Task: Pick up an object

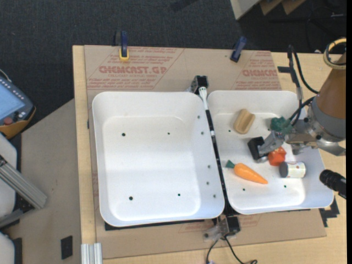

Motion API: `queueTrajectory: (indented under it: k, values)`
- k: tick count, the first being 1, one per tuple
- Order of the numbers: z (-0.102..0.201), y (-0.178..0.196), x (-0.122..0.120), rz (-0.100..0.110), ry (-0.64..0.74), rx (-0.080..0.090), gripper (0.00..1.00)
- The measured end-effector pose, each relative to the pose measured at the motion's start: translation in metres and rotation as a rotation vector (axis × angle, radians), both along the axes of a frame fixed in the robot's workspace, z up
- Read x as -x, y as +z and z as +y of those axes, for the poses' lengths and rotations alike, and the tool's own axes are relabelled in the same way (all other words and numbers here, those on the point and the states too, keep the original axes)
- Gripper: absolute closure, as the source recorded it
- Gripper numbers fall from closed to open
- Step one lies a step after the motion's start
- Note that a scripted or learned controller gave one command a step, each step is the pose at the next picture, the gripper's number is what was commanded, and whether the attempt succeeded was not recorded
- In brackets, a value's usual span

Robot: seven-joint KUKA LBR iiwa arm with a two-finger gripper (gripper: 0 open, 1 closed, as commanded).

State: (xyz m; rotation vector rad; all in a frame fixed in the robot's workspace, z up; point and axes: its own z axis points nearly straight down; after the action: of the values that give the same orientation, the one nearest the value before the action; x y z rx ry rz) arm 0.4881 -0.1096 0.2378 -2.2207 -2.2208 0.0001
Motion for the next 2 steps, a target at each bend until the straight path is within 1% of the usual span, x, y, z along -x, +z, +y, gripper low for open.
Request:
queueTrajectory:
  k: [1,2]
  values:
    - [0.014,-0.1473,-0.0177,0.005,0.0,-0.006,0.0]
    - [0.017,-0.1488,-0.0184,-0.009,-0.001,-0.001,0.0]
